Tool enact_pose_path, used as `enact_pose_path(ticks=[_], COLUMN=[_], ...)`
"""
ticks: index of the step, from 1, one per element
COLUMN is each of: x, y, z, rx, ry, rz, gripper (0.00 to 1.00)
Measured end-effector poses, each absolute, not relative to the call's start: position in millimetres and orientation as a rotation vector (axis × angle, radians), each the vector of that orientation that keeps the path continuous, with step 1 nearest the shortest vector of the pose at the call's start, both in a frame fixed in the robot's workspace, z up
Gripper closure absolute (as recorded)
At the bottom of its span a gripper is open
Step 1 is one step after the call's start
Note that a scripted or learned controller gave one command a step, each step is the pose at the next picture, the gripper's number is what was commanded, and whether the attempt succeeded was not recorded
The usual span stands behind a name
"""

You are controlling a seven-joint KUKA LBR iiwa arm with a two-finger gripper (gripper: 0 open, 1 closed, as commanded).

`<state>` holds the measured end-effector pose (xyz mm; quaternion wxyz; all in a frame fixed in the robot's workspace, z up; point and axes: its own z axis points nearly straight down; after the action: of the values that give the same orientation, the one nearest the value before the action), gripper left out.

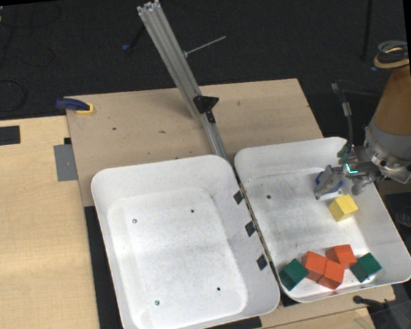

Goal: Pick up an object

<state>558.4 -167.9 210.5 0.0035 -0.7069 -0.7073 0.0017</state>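
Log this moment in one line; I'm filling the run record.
pincer: over right bin | yellow block: just below pincer, not held | pickup: not done

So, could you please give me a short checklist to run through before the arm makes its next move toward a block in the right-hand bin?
1. Target in view: the yellow block lies alone in the right bin, unobstructed. Ok.
2. Gripper position: the gripper sits just beyond and left of the yellow block, not over it. Not ok.
3. Finger opening: cannot tell.
4. Gripper load: no block seen between the fingers. Ok.
5. Space around target: the orange blocks and green blocks cluster at the near edge, apart from the yellow block. Ok.
6. Wall clearance: the yellow block sits away from the rim. Ok.
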Motion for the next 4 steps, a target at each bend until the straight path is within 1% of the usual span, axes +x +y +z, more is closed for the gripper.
enact_pose_path(ticks=[1,2,3,4], x=[559.1,561.5,563.5,563.8], y=[-169,-176,-169,-169], z=[213,153,108,92], rx=[-2.221,-2.217,-2.220,-2.224], ry=[-2.218,-2.215,-2.215,-2.214], rz=[0.002,0.007,0.003,0.002], gripper=[0.00,0.00,0.00,0.00])
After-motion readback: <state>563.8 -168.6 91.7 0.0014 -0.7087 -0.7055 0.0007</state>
